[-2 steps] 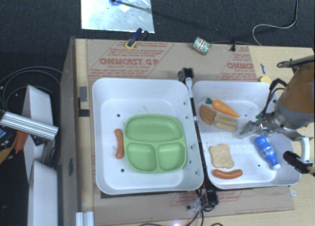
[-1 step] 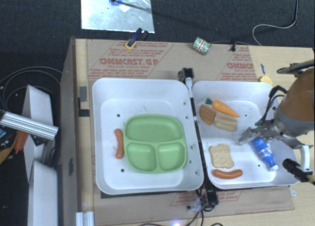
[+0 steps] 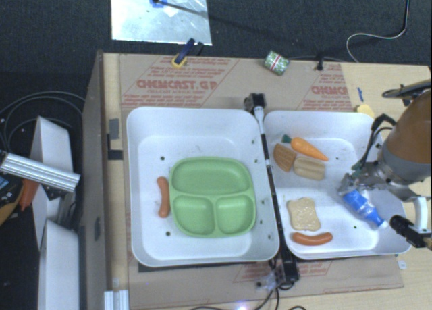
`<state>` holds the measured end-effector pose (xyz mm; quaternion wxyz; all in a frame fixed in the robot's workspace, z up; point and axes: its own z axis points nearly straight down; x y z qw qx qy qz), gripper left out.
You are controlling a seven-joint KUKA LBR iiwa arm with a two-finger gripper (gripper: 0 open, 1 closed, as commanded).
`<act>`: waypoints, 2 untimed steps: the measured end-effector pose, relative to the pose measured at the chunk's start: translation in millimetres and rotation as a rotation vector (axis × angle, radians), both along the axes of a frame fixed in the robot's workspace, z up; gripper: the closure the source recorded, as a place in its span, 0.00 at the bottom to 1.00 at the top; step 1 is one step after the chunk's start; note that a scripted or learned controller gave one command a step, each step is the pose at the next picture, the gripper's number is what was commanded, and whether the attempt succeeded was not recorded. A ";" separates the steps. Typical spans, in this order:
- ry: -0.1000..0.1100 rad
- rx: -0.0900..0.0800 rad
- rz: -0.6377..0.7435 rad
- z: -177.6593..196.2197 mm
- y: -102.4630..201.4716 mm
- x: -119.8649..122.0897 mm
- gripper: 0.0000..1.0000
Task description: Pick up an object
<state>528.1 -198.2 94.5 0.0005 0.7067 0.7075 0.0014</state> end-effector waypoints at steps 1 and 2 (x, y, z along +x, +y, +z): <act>-0.002 0.000 0.004 90.8 120.4 27.8 1.00; 0.003 -0.003 -0.001 62.3 52.9 -34.9 1.00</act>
